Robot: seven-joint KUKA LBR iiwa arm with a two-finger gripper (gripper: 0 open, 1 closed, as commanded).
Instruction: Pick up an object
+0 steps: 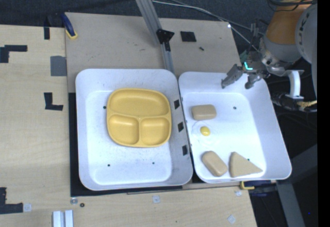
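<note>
The right bin (268, 133) holds a tan block (203, 112) near its upper left, a small yellow ball (205, 131) just below that, a tan oblong piece (213, 163) at the front and a tan wedge (243, 165) beside it. My gripper (238, 80) hangs over the bin's far right rim, up and to the right of the tan block. Its two dark fingers are spread apart with nothing between them. The grey arm with its orange band (289, 14) comes in from the upper right.
The left bin (85, 133) carries a yellow divided plate (138, 117). A grey metal post (149, 9) slants down to the far edge between the bins. Cables run across the dark floor behind the bench.
</note>
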